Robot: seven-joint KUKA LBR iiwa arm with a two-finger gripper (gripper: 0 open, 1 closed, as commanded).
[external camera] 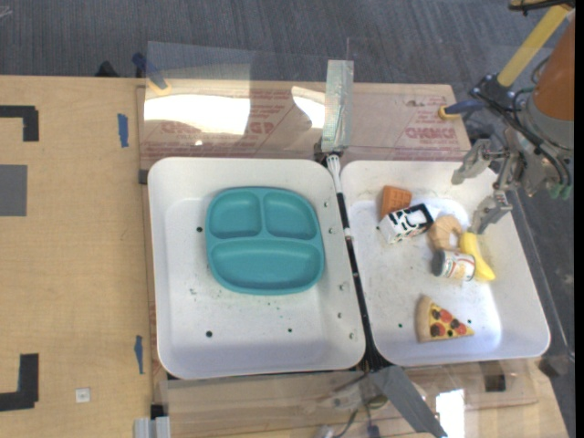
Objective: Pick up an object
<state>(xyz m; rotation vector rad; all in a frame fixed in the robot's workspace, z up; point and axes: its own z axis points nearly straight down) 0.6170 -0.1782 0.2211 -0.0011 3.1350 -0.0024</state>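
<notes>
Hand: metal fingers apparently spread, empty, above right white bin. Triangular toy pizza slice, yellow plastic banana unlifted. Pick pending.

Lighting even and bright from overhead — strong white glare on the clear panel behind the bins; shadows soft; focus slightly soft throughout.
</notes>
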